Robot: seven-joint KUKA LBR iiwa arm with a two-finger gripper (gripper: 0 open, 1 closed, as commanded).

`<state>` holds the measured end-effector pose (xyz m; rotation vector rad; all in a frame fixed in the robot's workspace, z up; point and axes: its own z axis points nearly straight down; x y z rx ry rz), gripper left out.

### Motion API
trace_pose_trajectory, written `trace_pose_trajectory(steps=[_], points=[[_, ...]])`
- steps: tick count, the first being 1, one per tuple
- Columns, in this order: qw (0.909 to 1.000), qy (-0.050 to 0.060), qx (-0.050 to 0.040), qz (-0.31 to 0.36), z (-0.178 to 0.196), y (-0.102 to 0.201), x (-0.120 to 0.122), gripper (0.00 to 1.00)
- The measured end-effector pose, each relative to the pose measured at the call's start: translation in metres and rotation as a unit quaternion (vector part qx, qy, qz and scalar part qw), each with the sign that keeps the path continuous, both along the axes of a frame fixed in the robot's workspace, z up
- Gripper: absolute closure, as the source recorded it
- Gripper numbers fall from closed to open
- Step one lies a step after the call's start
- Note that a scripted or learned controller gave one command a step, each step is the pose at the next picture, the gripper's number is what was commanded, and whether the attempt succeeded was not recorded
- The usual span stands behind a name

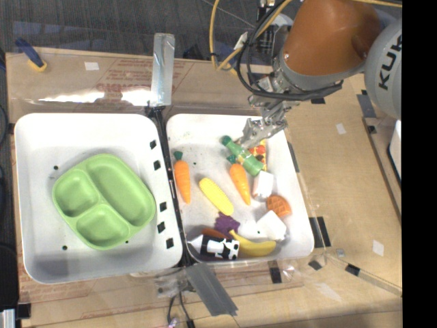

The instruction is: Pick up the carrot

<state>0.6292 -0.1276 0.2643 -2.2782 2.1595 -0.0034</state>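
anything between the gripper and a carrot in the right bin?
Partly. The gripper sits over the right bin's top end, above a green-topped toy that lies against the middle carrot's upper end. The second carrot, by the bin's left wall, lies in the open.

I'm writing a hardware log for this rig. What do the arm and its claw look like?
The arm is grey with a rounded orange band above the wrist and black lettering on its casing. Yellow and black cables loop beside the wrist. The claw is slim bare metal.
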Motion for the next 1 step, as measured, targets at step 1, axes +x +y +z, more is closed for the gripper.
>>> trace_pose_trajectory(steps=[1], points=[[0.9981, 0.006, 0.0019, 0.062, -0.096, -0.0225, -0.0902, 1.0]])
